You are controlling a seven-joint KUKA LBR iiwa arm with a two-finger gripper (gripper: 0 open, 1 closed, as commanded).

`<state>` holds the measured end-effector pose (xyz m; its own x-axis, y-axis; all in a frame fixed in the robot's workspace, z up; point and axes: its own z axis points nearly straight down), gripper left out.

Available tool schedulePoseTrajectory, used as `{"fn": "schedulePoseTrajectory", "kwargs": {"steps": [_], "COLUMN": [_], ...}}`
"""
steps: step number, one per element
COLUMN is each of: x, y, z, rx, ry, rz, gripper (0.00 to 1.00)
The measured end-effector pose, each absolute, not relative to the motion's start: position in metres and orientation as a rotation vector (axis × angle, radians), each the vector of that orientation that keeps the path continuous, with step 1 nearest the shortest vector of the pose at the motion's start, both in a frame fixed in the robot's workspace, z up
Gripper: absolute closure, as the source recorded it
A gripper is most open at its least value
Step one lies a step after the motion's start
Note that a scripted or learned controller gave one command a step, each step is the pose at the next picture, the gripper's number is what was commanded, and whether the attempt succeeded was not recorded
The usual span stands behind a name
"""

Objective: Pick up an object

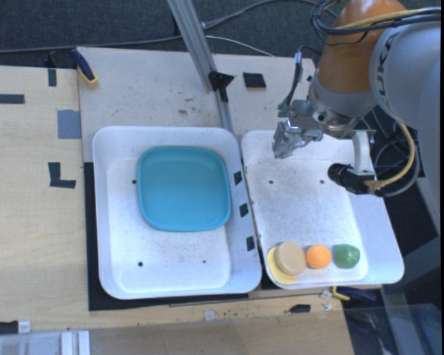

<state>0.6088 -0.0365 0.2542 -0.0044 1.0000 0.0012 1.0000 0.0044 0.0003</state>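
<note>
Grey arm with the orange band (359,21) reaching in from the right, tool (285,145) hovering over the far edge of the right shallow white bin (311,198). Can't tell if open or shut, honestly, too small and dark. Nothing visibly gripped. Down at the near edge of that bin: round beige puck on a yellow dish (288,258), small orange ball (318,257), small green ball (345,255), all in a row. Left white bin (118,228) carrying a square teal plate (183,188). Light wooden surface (29,198) underneath.
</note>
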Motion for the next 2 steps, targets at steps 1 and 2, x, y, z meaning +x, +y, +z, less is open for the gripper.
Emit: {"fn": "schedulePoseTrajectory", "kwargs": {"steps": [1, 2], "x": [0.599, 0.591], "y": [0.014, 0.072], "z": [0.257, 0.239], "rx": [-2.216, -2.214], "ry": [-2.226, -2.226], "rz": [-0.001, 0.002], "gripper": [1.00, 1.00]}}
